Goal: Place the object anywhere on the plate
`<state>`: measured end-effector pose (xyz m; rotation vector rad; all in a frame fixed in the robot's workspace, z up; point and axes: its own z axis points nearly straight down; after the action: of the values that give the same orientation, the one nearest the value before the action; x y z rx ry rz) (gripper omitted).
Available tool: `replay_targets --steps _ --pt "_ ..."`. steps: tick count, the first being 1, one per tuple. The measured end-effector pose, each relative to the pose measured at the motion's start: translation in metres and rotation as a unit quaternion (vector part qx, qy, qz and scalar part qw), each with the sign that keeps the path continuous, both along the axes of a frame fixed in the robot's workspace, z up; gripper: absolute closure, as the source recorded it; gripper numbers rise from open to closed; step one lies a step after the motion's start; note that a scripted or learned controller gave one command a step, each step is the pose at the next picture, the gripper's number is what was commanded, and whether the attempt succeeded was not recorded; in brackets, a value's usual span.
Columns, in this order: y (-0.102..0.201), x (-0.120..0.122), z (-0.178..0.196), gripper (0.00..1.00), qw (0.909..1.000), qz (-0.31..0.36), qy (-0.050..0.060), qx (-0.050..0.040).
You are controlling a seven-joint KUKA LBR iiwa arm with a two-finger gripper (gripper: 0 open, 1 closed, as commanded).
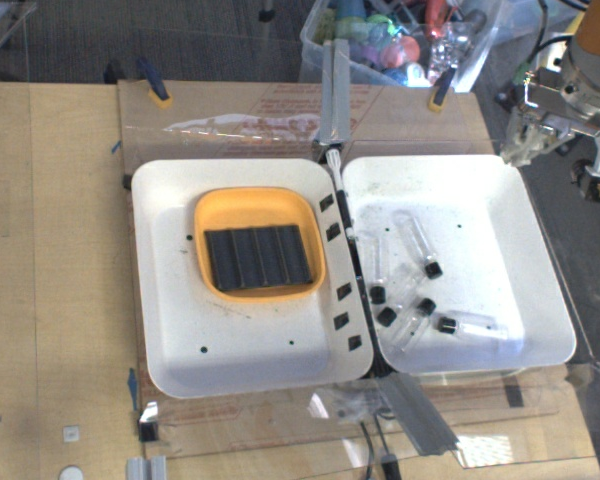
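1. While the arm sits beyond the right bin's far right corner, its gripper hangs outside the bin, above the dark floor; whether it is released or clenched cannot be told from this angle.
2. The right bin is shallow, white and glossy with rounded corners, its floor lightly speckled.
3. Clear plastic tubes with black caps lie scattered across its near-left part, slender cylinders pointing several ways, some touching; one lies closer to the near right corner.
4. The left bin, of the same smooth white moulding, carries an orange plate near its centre, square with soft rounded corners and a raised rim.
5. A dark, ribbed rectangular block rests flat on the plate, covering most of its floor and reaching its near edge.
6. Small black tabs line the ridge where the two bins meet.
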<state>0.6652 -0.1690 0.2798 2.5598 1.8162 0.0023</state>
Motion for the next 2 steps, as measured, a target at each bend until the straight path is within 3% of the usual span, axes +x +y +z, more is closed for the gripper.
replay_targets --steps 1,2 --pt "-0.025 0.002 0.038 1.0 0.9934 0.114 0.0 -0.0006" --pt "-0.045 0.003 0.08 1.0 0.979 0.204 -0.001 -0.0014"
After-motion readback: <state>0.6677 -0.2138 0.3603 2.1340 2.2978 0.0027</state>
